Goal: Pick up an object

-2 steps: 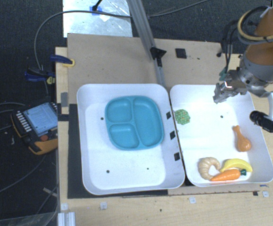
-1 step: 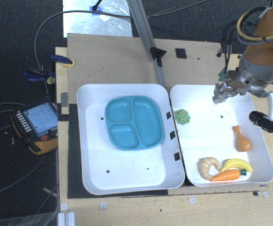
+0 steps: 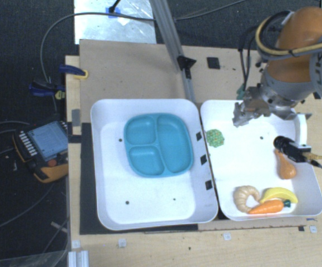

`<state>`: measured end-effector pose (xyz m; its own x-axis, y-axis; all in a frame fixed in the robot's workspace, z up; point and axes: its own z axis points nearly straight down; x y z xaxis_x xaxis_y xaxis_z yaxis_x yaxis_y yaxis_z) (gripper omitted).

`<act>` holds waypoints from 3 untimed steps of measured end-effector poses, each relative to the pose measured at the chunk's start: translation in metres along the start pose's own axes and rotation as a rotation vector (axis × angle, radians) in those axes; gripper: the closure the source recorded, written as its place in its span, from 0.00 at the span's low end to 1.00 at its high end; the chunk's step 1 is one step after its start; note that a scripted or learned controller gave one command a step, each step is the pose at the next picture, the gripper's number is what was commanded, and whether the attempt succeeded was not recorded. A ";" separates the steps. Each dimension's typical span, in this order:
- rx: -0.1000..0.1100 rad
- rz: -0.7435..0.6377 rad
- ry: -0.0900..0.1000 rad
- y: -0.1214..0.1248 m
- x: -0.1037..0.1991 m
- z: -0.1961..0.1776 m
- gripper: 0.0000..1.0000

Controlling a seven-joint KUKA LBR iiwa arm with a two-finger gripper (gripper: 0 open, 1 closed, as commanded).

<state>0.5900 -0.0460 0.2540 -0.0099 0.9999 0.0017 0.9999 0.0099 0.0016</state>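
The right bin [image 3: 244, 166] holds a green broccoli floret [image 3: 214, 138] near its left wall. A tan pear-shaped piece [image 3: 286, 166] with a black top lies by the right wall. In the front right corner sit a beige croissant [image 3: 245, 196], a yellow banana [image 3: 279, 194] and an orange carrot [image 3: 267, 207], bunched together. My gripper [image 3: 243, 115] hangs over the back of the right bin, to the right of and behind the broccoli, with nothing visible between its fingers.
A blue divided plate [image 3: 158, 144] lies in the left bin [image 3: 149, 204]. A slanted metal pole [image 3: 172, 32] crosses behind the bins. Cables, clamps and a small device [image 3: 44, 143] sit left of the bench.
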 end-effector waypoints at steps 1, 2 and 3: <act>0.003 0.001 0.000 -0.018 0.045 0.016 1.00; 0.002 -0.001 0.001 -0.042 0.097 0.011 1.00; 0.002 0.000 0.000 -0.053 0.143 0.024 1.00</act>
